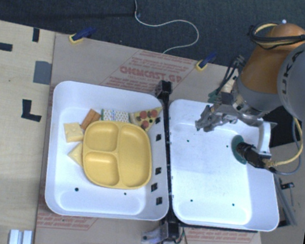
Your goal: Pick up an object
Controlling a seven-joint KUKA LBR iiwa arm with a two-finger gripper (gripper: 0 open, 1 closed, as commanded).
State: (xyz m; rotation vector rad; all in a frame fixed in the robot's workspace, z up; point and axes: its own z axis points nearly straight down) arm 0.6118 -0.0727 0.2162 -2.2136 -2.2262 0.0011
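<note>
**Reaching For Something To Grab**

Since all the things sit in the left bin (59,132), I have to move the arm over there first. The jaws (205,122) hang above the top left part of the right bin (213,208), near the wall between the two bins. They look a little bit open, and I see nothing between them.

In the left bin lies a big yellow plate (117,154) with three parts. Small pieces poke out from under its top and left edges: a tan square (73,132), an orange-brown stick (90,118) and a speckled card (114,115). A small piece with red dots (148,115) lies near the wall.

I think the plate is too wide and flat to pinch from above. The little pieces at its edge look easier. To do this well, I would go up a bit, slide left over the wall, open the jaws wide, and come straight down on one small piece that sits apart from the plate. Going slow near the wall should stop a bump.
</note>
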